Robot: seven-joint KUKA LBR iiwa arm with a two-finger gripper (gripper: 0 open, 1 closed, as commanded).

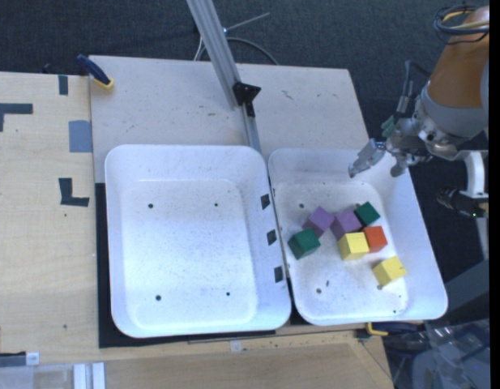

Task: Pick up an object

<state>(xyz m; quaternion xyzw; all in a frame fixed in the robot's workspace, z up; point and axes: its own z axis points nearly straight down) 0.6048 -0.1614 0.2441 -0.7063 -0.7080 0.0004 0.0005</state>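
Above the right bin's [412, 217] far rim, the gripper [381, 162] is hovering with fingers spread, grasping nothing; blocks [347, 233] are lying below.

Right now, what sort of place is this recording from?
Likely a robotics lab bench for grasping trials: two white bins, small coloured blocks in the right one, and a gripper above them.

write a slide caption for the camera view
Claw open above right bin of coloured blocks.
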